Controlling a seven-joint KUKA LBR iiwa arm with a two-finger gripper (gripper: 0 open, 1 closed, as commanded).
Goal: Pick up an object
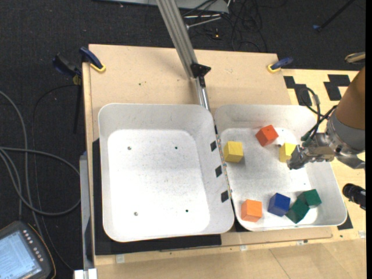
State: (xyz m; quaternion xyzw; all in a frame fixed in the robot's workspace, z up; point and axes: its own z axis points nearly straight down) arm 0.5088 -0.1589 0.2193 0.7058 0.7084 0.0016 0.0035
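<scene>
hovering low in the right bin (331,173), the gripper (297,158) touches a small yellow block (286,151). whether its pincer is apart or together, i cannot tell; nothing looks lifted yet.

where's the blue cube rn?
The blue cube sits in the right bin, near its front edge, between an orange cube on its left and two green cubes on its right.
</scene>
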